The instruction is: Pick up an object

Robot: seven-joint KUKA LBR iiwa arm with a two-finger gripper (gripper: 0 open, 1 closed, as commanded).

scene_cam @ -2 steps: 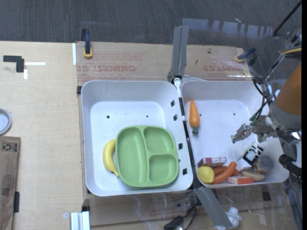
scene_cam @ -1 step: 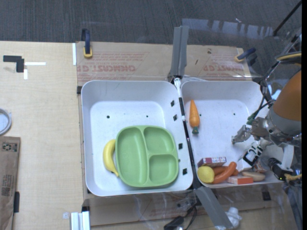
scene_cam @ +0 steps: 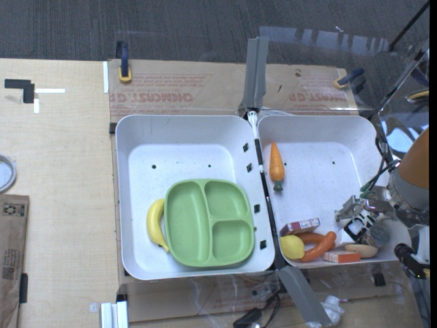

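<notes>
In the right bin an orange carrot lies near the left wall. At the bin's front sit a yellow lemon, a long orange piece, a small red and white box, an orange and white box and a tan roll. My gripper hangs low over the right bin's front right part, just above and to the right of that cluster. Nothing shows held in it.
The left bin holds a green divided plate with a banana tucked along its left edge. A divider wall separates the bins. Cables and grey hardware crowd the right edge behind the arm.
</notes>
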